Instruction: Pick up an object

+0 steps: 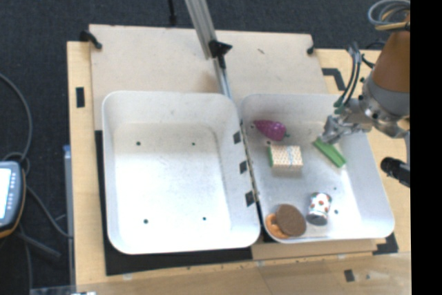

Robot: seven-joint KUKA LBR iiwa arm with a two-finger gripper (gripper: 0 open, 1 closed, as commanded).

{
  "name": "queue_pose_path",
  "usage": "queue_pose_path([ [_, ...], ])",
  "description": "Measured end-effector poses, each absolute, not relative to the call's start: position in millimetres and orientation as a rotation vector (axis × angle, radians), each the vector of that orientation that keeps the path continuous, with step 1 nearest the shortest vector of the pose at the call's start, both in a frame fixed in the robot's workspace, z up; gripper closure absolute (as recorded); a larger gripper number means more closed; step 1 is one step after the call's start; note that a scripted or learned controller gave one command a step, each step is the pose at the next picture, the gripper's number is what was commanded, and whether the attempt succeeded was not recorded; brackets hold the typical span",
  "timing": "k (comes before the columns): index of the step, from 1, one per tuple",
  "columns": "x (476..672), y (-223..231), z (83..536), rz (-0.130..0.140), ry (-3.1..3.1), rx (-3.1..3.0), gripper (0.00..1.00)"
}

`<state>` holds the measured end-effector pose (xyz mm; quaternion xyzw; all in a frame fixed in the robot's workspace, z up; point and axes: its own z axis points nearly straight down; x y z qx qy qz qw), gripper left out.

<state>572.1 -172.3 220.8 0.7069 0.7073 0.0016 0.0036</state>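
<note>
Arm: the grey arm with the orange band [395,64] is seen at the right edge of the view, reaching over the right bin.
Gripper: the gripper [335,132] is placed low over the upper right part of the right bin, just above the upper end of the green block. Whether it is released or clenched cannot be told, because this part is small and blurred.
Green block: a flat green block [330,153] is laid at a slant in the right bin, right of the sponge. Its upper end is very near to the gripper; contact cannot be confirmed, and no grasp is seen.
Purple object: a dark purple, rounded object [271,128] is found in the upper left part of the right bin, near the divider between the bins.
Sponge: a pale square sponge-like block with a green edge [286,157] is placed below the purple object, around the middle of the bin.
Brown disc: a round brown disc [291,220] is laid on something orange at the front wall of the right bin.
Small can: a small white and red item with a metallic side [319,208] is located just beside the brown disc, to its right.
Right bin: the white right bin [369,207] holds all five objects.
Left bin: the white left bin [173,169] is set just beside the right one.
Bench: both bins are carried by a light wooden bench [173,55], and a metal post [197,3] is fixed behind them.
</note>
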Motion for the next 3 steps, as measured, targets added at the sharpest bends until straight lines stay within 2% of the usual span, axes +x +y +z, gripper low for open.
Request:
queue_pose_path([
  [1,573.4,-173.6,249.3,0.004,2.221,2.215,1.00],
  [2,571.9,-112.1,251.7,0.003,2.229,2.213,1.00],
  [3,558.4,-53.0,249.8,0.002,2.229,2.213,1.00],
])
